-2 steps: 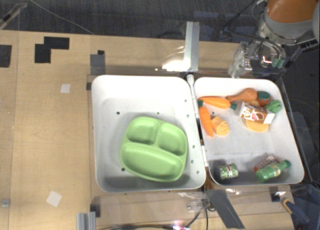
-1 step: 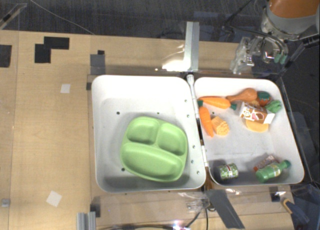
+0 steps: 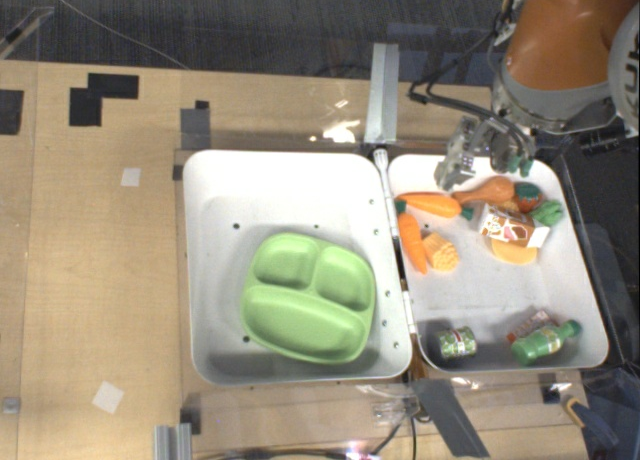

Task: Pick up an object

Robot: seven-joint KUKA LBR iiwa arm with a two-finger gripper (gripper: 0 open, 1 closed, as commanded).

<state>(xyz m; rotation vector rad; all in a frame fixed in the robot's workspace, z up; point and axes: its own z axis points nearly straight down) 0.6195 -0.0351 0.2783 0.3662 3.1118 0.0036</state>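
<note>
The right bin [image 3: 500,293] holds toy food. Two orange carrots [image 3: 429,204] [image 3: 410,241] lie by its left wall, with a small corn-like piece [image 3: 441,251] beside them. A brown drumstick [image 3: 490,189], a white and red packet [image 3: 512,229], an orange slice [image 3: 512,253] and a green piece [image 3: 547,211] crowd the back right. A small green can [image 3: 457,342] and a green bottle [image 3: 543,340] lie near the front. My gripper [image 3: 478,156] hangs over the bin's back edge, just above the drumstick, with nothing visibly between its fingers.
The left bin [image 3: 215,248] holds a green divided plate [image 3: 308,295]. A metal post [image 3: 379,98] stands at the back between the bins. The arm's orange band [image 3: 560,28] looms over the right bin's back right corner.
</note>
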